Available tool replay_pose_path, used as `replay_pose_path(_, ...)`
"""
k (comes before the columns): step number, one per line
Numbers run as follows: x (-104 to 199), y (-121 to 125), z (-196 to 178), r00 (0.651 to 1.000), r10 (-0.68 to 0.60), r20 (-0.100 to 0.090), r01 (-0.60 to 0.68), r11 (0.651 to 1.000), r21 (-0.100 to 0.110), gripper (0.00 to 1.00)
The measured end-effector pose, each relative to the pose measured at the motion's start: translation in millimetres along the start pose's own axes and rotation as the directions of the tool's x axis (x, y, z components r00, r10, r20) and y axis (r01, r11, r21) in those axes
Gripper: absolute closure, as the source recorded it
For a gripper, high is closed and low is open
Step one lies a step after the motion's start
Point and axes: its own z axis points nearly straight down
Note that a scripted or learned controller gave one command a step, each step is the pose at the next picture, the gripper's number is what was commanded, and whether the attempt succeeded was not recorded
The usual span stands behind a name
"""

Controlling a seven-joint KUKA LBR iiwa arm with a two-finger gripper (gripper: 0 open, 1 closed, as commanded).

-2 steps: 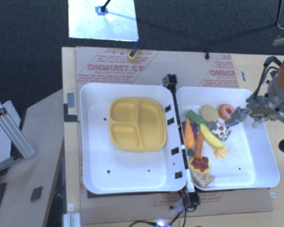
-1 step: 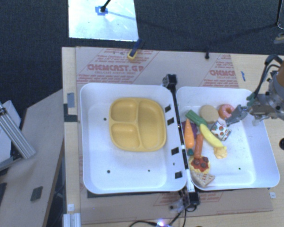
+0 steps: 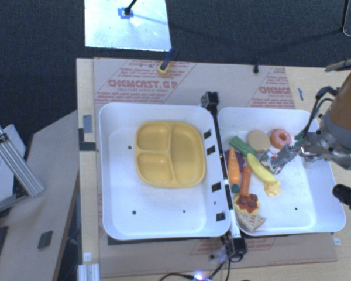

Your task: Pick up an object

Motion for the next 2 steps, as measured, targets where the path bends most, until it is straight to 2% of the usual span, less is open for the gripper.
replay_pose_path(2,0.8,-5.6,85.4,1.000,0.000,-0.001,0.000,1.000,0.000,0.00)
